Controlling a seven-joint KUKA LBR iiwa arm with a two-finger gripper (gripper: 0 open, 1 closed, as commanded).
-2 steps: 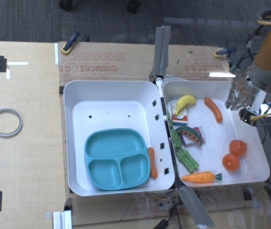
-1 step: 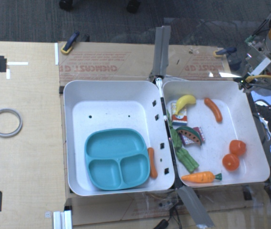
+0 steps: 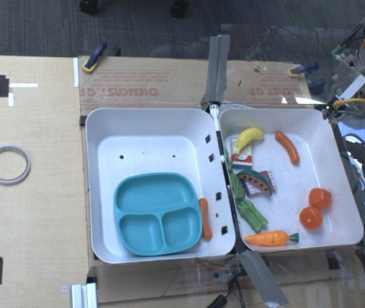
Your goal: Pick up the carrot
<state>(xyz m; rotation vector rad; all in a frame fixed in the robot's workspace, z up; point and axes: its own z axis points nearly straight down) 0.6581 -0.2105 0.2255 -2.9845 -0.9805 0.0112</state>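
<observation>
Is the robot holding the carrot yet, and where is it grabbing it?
No. The carrot lies untouched near the front of the right bin.

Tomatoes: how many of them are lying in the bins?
2. Both lie in the right bin near its right wall: one tomato sits farther from the camera, the other tomato just in front of it, touching or nearly so. None seems hidden.
</observation>
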